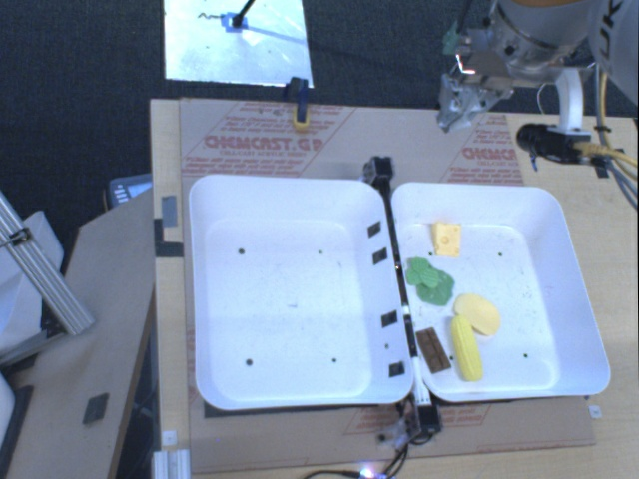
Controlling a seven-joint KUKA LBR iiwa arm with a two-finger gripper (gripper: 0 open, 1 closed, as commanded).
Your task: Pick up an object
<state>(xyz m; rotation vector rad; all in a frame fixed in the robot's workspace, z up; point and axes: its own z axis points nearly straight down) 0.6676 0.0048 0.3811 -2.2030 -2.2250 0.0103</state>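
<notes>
- The objects lie in the right bin, near its left wall: a yellow cheese wedge, a green leafy piece, a pale yellow round piece, a corn cob and a brown block.
- The left bin sits beside it.
- My gripper hangs above the bench beyond the right bin, well apart from them; how far open it stands, I cannot tell.

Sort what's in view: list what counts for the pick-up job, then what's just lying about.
For the job: gripper, cheese wedge, green leaf, yellow round piece, corn cob, brown bar, right bin.

Lying about: left bin, metal plate, yellow clamp.
</notes>
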